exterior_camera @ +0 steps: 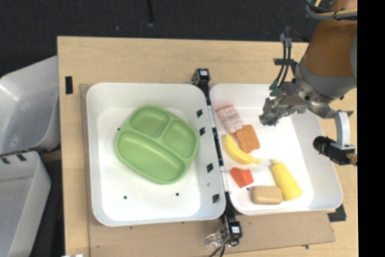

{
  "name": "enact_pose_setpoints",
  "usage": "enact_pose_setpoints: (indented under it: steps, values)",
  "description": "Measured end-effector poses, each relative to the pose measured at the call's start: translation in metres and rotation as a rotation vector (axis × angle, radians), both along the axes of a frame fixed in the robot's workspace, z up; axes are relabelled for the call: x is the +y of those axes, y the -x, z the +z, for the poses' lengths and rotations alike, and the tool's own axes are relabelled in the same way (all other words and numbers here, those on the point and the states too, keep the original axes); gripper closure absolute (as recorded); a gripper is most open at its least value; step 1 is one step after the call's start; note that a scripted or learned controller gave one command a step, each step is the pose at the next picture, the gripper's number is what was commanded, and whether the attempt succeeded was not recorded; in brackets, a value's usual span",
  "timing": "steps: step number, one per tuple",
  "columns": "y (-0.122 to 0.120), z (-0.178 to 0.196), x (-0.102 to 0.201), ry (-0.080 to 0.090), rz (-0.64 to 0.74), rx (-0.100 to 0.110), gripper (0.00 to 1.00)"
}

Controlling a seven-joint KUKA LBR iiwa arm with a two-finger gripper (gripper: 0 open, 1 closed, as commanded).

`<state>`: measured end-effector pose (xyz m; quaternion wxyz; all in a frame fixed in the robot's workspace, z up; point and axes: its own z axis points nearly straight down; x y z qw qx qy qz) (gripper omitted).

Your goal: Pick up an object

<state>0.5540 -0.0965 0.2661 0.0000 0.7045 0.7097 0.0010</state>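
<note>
The right bin (313, 147) holds several small objects: a pink-and-white packet (227, 117), an orange biscuit-like piece (247, 138), a yellow banana (239, 152), a red block (242, 177), a yellow bottle (286, 180) and a tan block (266, 195). My gripper (270, 115) hangs over the upper middle of that bin, to the right of the packet and above the orange piece. Nothing shows between its fingers.
The left bin (102, 189) carries a green divided plate (157, 142). A row of black clips (212, 147) runs along the wall between the bins. A white box (24, 111) stands off the bench's left edge.
</note>
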Motion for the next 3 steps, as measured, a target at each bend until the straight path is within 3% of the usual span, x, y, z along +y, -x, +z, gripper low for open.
enact_pose_setpoints:
  steps: [1, 3]
  values:
    - [0.008, -0.013, 0.056, 0.001, -0.001, 0.001, 1.00]
    - [0.024, -0.004, 0.170, 0.000, 0.001, 0.002, 1.00]
